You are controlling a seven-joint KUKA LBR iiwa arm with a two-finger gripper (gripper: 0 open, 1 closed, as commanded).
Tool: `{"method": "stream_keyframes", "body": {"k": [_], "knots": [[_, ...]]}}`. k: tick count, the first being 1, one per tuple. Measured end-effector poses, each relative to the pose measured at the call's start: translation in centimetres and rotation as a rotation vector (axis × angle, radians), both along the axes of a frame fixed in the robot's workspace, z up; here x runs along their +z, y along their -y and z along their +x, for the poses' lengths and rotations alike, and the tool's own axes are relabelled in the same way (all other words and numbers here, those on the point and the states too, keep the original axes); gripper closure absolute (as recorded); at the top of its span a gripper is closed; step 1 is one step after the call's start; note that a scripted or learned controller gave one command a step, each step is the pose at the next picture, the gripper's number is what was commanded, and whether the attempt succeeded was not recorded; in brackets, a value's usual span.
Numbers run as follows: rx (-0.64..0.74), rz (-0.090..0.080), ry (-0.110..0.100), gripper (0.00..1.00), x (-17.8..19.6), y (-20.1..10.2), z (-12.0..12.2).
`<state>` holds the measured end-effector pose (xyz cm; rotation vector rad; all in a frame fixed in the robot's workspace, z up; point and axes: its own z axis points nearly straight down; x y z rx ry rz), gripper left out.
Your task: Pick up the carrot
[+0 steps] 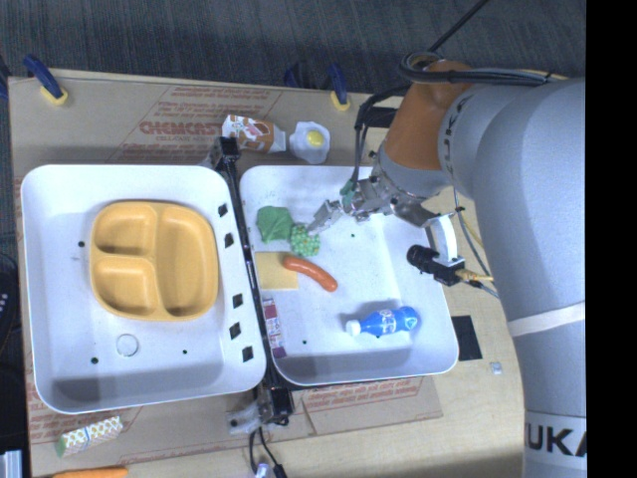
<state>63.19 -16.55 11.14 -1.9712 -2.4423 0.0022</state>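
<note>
The end effector (324,216) hovers in the right bin (418,312) just above the broccoli (305,238); its opening cannot be told. The carrot (310,272) lies free nearby.

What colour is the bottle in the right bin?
Blue, with a white cap, in the camera view.

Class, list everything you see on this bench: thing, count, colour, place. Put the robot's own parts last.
Shallow plastic bins: two, white, side by side.
Divided plastic tray: one, yellow, left bin.
Toy carrot: one, orange, right bin centre.
Leafy toy vegetable: one, green, above carrot.
Flat cheese slice: one, pale yellow, left of carrot.
Small plastic bottle: one, blue, lying in right bin.
Arm: one, grey, orange band.
Tool: one, beside the vegetable.
</note>
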Motion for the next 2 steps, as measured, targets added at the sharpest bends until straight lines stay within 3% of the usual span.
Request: {"method": "stream_keyframes", "body": {"k": [1,2], "knots": [[0.103,-0.002,0.013,0.00,-1.5,-5.7,-7.1],[0.109,0.001,0.012,1.00,-0.3,-5.9,-7.0]]}}
